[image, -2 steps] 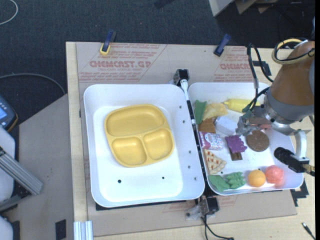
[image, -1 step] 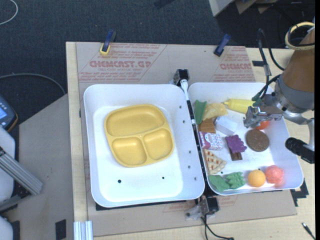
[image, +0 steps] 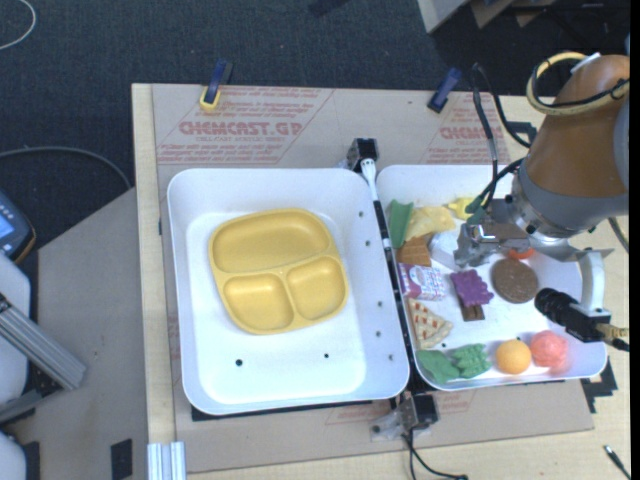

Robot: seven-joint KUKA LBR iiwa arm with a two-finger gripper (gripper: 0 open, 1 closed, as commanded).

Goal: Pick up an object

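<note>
The arm (image: pixel 575 158) reaches in from the right, its orange band high over the right bin (image: pixel 590 370) and its grey wrist angled down and leftward toward that bin's upper middle. The gripper (image: pixel 478 245) hangs low above the toys there, just left of a brown disc (image: pixel 514 280) and above a purple piece (image: pixel 470 289); its metal parts crowd together from this angle, so whether it is spread or closed, or has anything between its tips, cannot be told. Beneath and around it lie the pickable things: a green leaf-like piece (image: pixel 400 218) and a yellow one (image: pixel 432 217) at the upper left, a pink-and-white packet (image: pixel 426 282), a waffle-patterned wedge (image: pixel 431 324), a green toy (image: pixel 463 361), an orange ball (image: pixel 513 356) and a pink ball (image: pixel 549 349) along the near rim (all resting in the bin). The left bin (image: pixel 190 218) holds a yellow divided tray (image: pixel 277 268), lying flat.
</note>
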